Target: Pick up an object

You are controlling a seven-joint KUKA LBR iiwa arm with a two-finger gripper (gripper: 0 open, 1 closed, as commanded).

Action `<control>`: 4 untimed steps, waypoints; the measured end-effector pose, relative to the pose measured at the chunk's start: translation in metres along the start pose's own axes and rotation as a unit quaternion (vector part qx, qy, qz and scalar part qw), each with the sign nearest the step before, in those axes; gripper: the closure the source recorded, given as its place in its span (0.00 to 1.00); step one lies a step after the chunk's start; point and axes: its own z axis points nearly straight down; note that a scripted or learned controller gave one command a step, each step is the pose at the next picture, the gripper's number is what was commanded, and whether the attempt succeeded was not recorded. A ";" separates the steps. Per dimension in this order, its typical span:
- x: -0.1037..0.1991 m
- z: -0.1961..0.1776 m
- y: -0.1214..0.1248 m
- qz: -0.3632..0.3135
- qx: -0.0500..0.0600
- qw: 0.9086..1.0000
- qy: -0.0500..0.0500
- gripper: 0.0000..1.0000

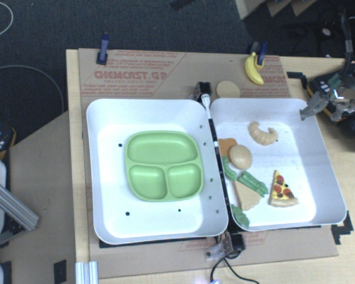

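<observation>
The right white bin (319, 158) holds several toy foods. A tan croissant (263, 133) lies near its back. A beige bun (240, 156) rests on an orange slab (227, 146). A green pea pod (247, 179) lies across a tan bread slice (248, 195). A pizza slice (281, 190) sits toward the front right. My gripper (326, 99) hovers at the bin's back right corner, over the rim, apart from all the foods, and nothing shows in its grasp.
The left white bin (103, 158) carries a green divided plate (164, 164). A yellow banana (254, 70) and a round beige disc (228, 89) lie on the bench behind the bins. A black divider clip (203, 90) sits between the bins.
</observation>
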 end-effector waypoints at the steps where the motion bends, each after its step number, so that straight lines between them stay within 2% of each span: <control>1: 0.067 0.076 -0.069 -0.001 0.006 1.000 0.004 0.00; 2: 0.057 0.168 -0.113 0.004 -0.001 1.000 0.000 0.00; 3: 0.144 0.020 -0.120 -0.005 -0.005 1.000 0.001 0.00; 4: 0.113 0.171 -0.116 0.001 -0.001 1.000 0.000 0.00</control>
